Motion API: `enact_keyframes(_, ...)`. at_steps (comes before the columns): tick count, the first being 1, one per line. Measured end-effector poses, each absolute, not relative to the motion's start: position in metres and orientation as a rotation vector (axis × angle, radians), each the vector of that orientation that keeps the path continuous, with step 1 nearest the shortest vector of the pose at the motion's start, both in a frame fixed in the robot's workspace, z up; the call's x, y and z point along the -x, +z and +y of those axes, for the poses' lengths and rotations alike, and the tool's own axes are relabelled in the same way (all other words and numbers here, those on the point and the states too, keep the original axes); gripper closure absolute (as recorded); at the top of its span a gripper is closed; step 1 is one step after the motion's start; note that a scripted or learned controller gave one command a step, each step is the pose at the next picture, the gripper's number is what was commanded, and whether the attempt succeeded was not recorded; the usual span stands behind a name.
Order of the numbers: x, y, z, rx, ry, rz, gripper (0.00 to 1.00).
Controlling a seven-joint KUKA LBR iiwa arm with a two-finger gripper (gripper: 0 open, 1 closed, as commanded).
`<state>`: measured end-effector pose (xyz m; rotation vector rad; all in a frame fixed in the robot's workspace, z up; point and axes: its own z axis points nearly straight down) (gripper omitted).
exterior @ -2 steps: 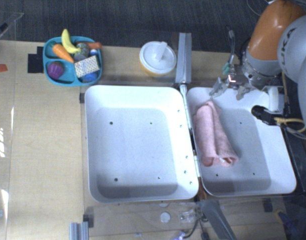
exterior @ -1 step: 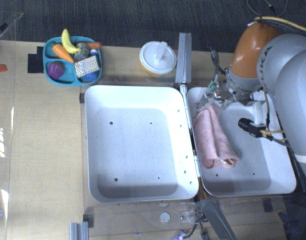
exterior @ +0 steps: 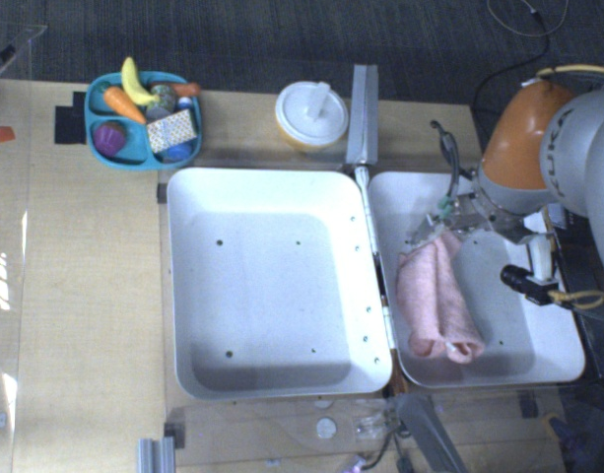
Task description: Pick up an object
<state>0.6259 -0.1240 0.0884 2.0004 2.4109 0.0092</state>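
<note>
A pink folded cloth (exterior: 437,302) lies lengthwise in the right bin (exterior: 538,363), from its upper middle down to the front. The arm with its orange band (exterior: 523,146) reaches in from the right. Its gripper (exterior: 437,227) sits low over the cloth's far end, right at the fabric's top edge. Whether it grips the cloth is hidden by the wrist and the slant of the view.
The left bin (exterior: 272,284) sits beside the right one, with a metal divider post (exterior: 362,116) between their far corners. Behind them stand a white lidded cup (exterior: 311,114) and a blue tray (exterior: 144,121) of toy food. A black cable (exterior: 538,284) hangs at the arm's side.
</note>
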Motion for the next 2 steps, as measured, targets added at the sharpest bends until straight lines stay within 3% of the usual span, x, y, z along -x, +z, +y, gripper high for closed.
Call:
enact_keyframes(1, -0.630, 0.103, -0.123, -1.991, 0.019, 2.404, 1.00)
enact_keyframes(2, -0.646, 0.177, -0.094, -1.733, 0.008, 2.609, 1.00)
